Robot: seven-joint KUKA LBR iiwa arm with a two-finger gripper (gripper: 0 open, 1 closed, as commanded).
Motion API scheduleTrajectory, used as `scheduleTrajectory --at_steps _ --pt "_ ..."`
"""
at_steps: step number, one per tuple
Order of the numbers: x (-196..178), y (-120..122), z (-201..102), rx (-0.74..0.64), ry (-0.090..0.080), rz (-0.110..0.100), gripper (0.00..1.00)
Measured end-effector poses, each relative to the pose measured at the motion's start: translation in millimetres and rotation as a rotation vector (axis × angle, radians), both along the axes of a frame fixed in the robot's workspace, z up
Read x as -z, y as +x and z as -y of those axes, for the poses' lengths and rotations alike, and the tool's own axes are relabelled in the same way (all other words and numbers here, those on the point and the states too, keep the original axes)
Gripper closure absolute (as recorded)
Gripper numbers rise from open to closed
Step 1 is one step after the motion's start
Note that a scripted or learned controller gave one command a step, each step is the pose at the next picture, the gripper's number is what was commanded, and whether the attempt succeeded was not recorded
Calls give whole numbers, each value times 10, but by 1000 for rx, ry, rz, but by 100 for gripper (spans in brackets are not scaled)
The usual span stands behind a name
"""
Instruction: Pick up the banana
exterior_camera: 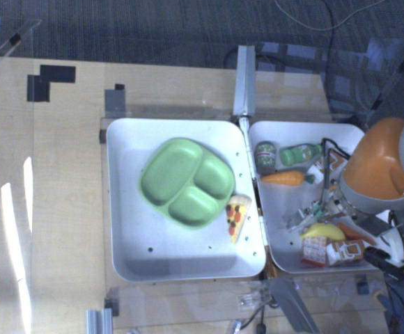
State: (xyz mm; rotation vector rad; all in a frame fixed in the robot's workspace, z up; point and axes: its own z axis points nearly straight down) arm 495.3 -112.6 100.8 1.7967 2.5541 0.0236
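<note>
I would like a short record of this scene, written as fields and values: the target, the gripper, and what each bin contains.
target: banana, lying in the right bin, near its front
gripper: gripper low over the right bin, just above and left of the banana
right bin, other contents: carrot, can, green bottle, carton
left bin: green divided plate, pizza slice beside the plate

Bright, even overhead light; white glare streaks gleam on the pale wooden bench (42, 207) at left, soft shadow pools along the left white bin's (122, 186) near wall, slightly soft focus throughout.
</note>
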Motion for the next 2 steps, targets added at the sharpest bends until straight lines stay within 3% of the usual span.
scheduleTrajectory --at_steps 1,2 --pt "115 -37 10 8 -1 -9 0" --pt "0 -8 1 7 -1 -1 100"
